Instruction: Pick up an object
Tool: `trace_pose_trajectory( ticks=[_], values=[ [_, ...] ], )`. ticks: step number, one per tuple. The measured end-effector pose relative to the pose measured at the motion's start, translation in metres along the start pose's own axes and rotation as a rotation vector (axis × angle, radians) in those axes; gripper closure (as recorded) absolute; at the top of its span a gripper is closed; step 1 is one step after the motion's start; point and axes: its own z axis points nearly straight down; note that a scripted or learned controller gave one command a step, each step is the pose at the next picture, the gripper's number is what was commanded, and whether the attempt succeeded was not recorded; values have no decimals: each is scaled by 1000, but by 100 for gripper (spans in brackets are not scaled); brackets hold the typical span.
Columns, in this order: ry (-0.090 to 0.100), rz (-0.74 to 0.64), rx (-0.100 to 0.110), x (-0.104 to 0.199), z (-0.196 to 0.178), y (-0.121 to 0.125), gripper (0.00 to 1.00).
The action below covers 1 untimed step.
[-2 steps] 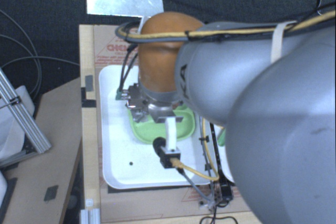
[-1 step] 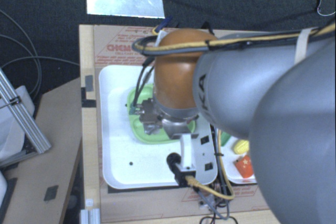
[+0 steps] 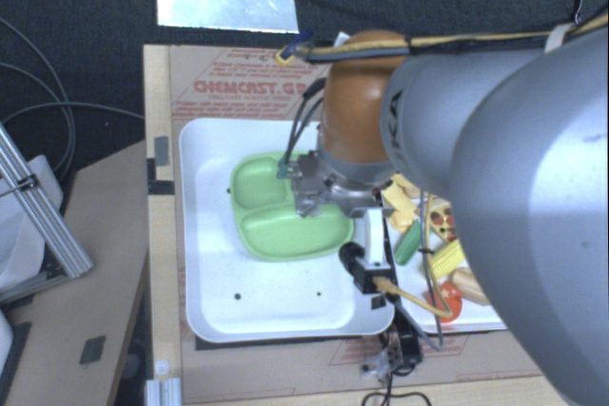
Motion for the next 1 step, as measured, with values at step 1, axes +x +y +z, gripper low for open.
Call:
trace_pose_trajectory(
  ticks=[1],
  values=[
    [8, -13, -18, 45, -115, 78, 100]
  ],
)
